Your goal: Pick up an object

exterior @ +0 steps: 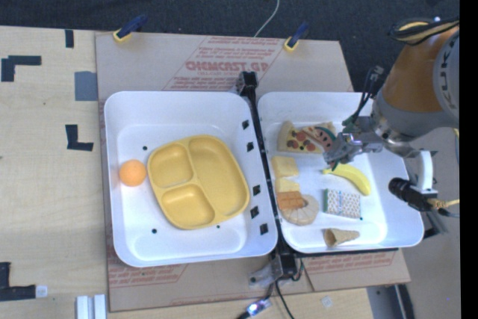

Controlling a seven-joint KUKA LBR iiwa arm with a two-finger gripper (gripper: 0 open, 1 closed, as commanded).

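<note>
My gripper (338, 155) hangs low over the right bin (396, 231), just above the stem end of a yellow banana (353, 177) and right beside a pizza slice (306, 138). Other items in that bin are a pale yellow cheese block (284, 166), a hot dog in a bun (290, 200), a round cracker (300, 215), a speckled white-green packet (343, 203) and a tan wedge (340, 237). The fingertips are dark and too small to read.
The left bin (134, 112) holds a yellow three-compartment tray (198, 180) and an orange ball (132, 173). A black divider (258, 153) separates the bins. The arm's grey and orange body (418, 86) covers the right bin's far right side.
</note>
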